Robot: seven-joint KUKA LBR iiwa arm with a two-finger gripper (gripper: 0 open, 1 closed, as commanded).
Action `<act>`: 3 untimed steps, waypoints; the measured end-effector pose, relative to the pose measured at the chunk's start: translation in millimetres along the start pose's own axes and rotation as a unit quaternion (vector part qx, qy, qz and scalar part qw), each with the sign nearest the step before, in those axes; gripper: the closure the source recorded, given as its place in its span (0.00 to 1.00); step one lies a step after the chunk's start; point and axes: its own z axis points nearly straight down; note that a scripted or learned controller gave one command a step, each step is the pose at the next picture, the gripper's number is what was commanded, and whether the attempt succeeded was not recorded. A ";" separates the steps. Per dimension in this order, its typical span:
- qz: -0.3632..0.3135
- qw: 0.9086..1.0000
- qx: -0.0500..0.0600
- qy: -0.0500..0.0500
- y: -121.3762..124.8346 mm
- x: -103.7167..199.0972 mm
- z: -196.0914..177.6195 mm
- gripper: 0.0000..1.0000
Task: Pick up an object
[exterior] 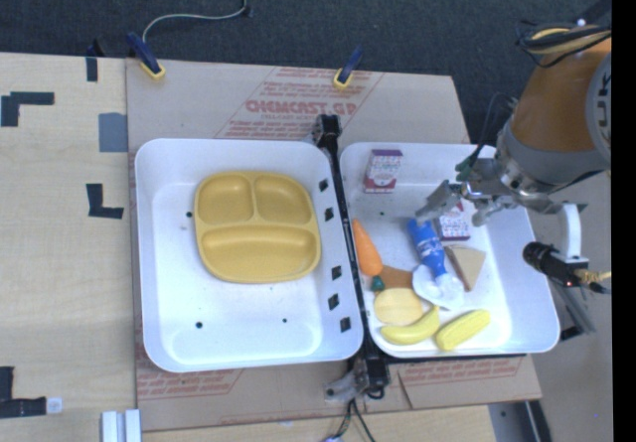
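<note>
My gripper [459, 204] hangs over the upper right part of the right bin [517, 331], its two fingers spread open with nothing between them. Just below it lie a small red-and-white card [455, 226] and a blue tube [427, 243]. Further down the bin are a tan wedge [469, 266], a crumpled white piece [437, 287], a carrot [367, 248], a round yellow piece [399, 307], a banana [409, 332] and another yellow fruit [462, 329]. A small maroon box [384, 170] sits at the bin's far left corner.
The left bin [169, 311] holds a yellow divided plate [258, 225]. A black divider [338, 231] runs between the bins. Both bins rest on cardboard [229, 102] held by clamps [146, 57]. The arm's orange band [561, 102] rises at the right.
</note>
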 end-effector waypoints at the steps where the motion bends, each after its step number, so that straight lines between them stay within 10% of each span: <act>1: 0.000 1.000 -0.007 -0.003 48.7 -25.6 129.6 0.00; 2: 0.000 1.000 -0.008 -0.002 48.9 -25.2 119.9 1.00; 3: -0.001 1.000 -0.001 0.000 10.0 70.6 7.7 1.00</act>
